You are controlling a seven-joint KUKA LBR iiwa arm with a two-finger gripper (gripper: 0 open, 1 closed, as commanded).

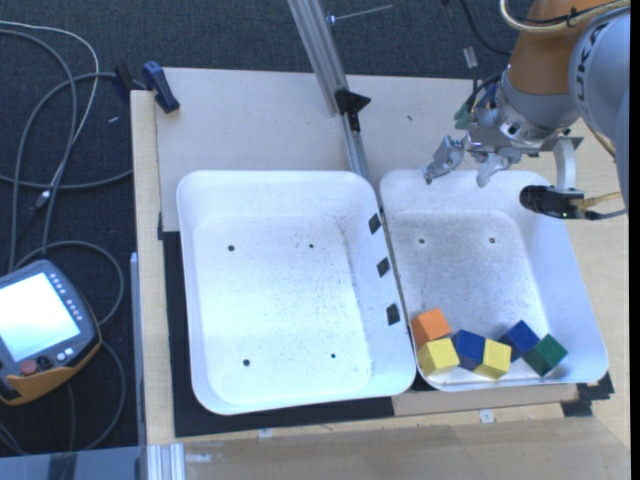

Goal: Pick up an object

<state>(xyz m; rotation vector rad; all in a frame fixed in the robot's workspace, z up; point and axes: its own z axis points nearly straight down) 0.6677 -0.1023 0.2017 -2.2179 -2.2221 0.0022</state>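
The pincer (464,166) hangs at about one o'clock over the far rim of the right bin (560,258), its two fingers spread apart with nothing between them. The blocks sit well apart from it, bunched at about five o'clock in that bin's near edge: an orange block (432,324) touching a yellow block (437,355), then a blue block (469,347), a second yellow block (493,358), another blue block (520,336) and a green block (546,353). The left bin (200,208) lies beside it on the desk (250,118).
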